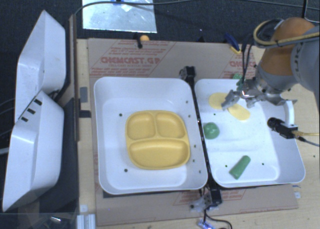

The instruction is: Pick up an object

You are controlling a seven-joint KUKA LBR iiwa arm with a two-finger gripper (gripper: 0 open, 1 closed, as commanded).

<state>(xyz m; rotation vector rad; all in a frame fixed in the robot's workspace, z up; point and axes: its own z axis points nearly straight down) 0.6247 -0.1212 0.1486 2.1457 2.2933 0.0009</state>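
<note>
Pale yellow discs [239,112], two flat pieces, lie at the back of the right bin [290,170], and the pincer [239,100] hangs spread right over them, nothing between its fingers. Nearer the front: a green ball [211,130] by the divider, a green cylinder [239,166]. Left bin [107,173] carries a yellow divided tray [157,139].

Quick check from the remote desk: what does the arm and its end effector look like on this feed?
The arm is grey with a rounded orange band above the wrist, and yellowish cable loops over that band. Dark cables hang down beside the wrist. The end effector is a small metal-grey assembly with two thin fingers and a tiny reddish light spot on it.
</note>
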